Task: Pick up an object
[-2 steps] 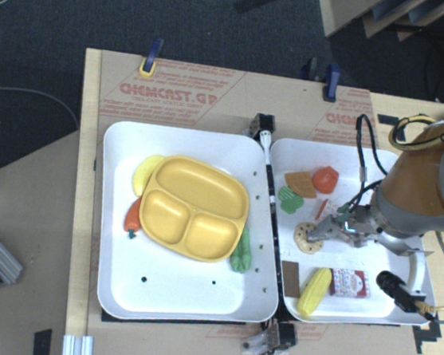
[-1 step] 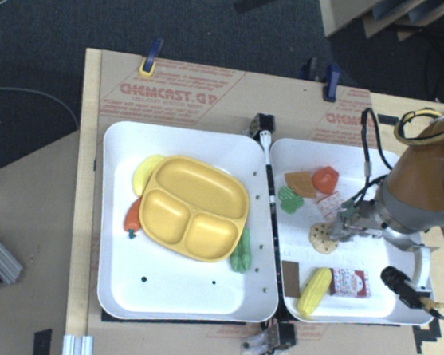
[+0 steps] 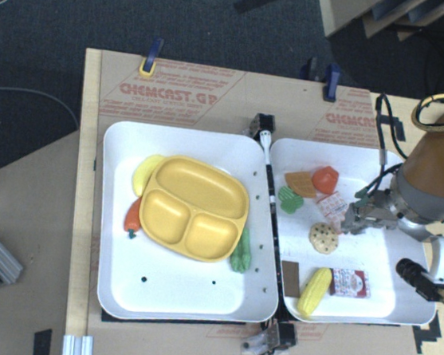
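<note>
**binwatcher:** So, where's the gripper sitting right now?

**kuka_fan:** Low in the right bin, reaching in from the right side. Its tip is just beside a small pink-and-white packet and a bit above the round cookie. I honestly can't tell how the jaws stand from this angle, it's all dark metal bunched together, and nothing visibly sits between them.

**binwatcher:** What's pickable in that bin?

**kuka_fan:** Closest stuff is the packet and the cookie. The cookie is round, so no real long axis. Up top there's a red toy pepper touching a tan flat piece, with a green piece just below. Near the front edge a yellow corn cob lies tilted, long axis running from lower left to upper right. A brown block is just left of it, standing lengthwise front to back, and a red-and-white packet is on its right.

**binwatcher:** And the left bin?

**kuka_fan:** Big yellow divided tray, a yellow banana-ish thing and an orange carrot at its left edge, green veg at its right.
</note>
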Available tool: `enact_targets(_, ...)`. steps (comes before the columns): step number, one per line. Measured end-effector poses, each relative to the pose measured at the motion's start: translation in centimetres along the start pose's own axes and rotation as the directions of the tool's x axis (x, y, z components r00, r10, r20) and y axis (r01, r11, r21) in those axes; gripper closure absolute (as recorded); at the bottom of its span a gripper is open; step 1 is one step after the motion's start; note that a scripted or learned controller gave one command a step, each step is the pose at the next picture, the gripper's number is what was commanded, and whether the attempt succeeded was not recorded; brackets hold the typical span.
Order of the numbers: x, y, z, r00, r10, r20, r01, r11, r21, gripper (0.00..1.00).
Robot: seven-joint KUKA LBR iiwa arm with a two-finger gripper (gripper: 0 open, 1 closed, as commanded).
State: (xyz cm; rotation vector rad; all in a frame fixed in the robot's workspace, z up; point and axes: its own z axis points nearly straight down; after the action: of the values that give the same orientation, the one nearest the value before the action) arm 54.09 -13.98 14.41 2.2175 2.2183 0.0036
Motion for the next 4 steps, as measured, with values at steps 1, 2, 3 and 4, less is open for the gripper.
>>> enact_targets(1,-0.1,1.0,-4.8,1.0,-0.001,0.0,0.001,1.0,-0.002,1.0)
enact_targets(2,-0.1,1.2,-8.3,1.0,-0.001,0.0,0.001,1.0,-0.001,1.0)
enact_targets(3,4.5,-0.4,-8.9,1.0,-0.004,-0.005,0.004,1.0,0.007,1.0)
enact_targets(4,8.9,0.0,-7.2,1.0,-0.005,-0.005,0.005,1.0,0.008,1.0)
